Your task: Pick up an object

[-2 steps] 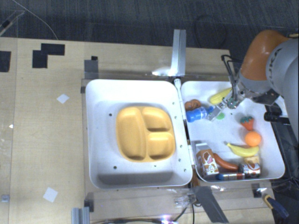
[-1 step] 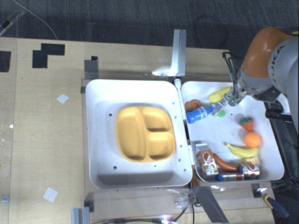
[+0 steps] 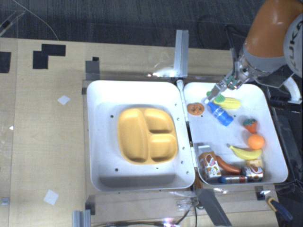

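Note:
My gripper (image 3: pixel 214 94) hangs low over the back of the right bin (image 3: pixel 272 126), at the left end of a yellow toy corn cob (image 3: pixel 228 103). A blue bottle (image 3: pixel 221 114) lies just in front of the corn. A brown round cookie (image 3: pixel 195 109) sits to the left near the bin's wall. Nothing can be seen lifted off the bin floor. The orange-banded wrist (image 3: pixel 267 27) reaches in from the upper right.
The right bin also holds a strawberry (image 3: pixel 251 125), an orange (image 3: pixel 255 141), a banana (image 3: pixel 246 152), a sausage (image 3: pixel 223 164) and cans along the front wall (image 3: pixel 254 172). The left bin (image 3: pixel 102 126) holds a yellow divided plate (image 3: pixel 147 135). A metal post (image 3: pixel 181 53) stands behind the bins.

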{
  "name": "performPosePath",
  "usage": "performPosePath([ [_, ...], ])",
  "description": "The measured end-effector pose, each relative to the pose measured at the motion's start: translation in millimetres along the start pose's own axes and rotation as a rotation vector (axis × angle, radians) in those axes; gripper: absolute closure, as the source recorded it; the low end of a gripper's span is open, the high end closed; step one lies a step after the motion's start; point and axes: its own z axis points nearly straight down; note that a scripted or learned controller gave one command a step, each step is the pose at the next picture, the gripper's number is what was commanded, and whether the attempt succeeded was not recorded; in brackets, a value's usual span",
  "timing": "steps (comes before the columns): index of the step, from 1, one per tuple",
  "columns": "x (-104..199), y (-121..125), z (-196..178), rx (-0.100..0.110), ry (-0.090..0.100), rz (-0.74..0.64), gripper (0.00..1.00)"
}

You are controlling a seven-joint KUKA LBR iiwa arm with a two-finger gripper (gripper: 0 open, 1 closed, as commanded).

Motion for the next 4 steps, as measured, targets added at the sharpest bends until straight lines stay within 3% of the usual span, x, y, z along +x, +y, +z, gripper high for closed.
performPosePath([
  [1, -16.9, 11.4, 53.7, 0.016, 0.011, -0.040, 1.00],
  [2, -26.1, 7.4, 67.5, 0.013, 0.008, -0.083, 1.00],
  [3, -3.4, 5.1, 5.9, 0.011, 0.005, 0.298, 1.00],
  [4, 39.4, -13.6, 34.8, 0.019, 0.006, 0.617, 1.00],
])
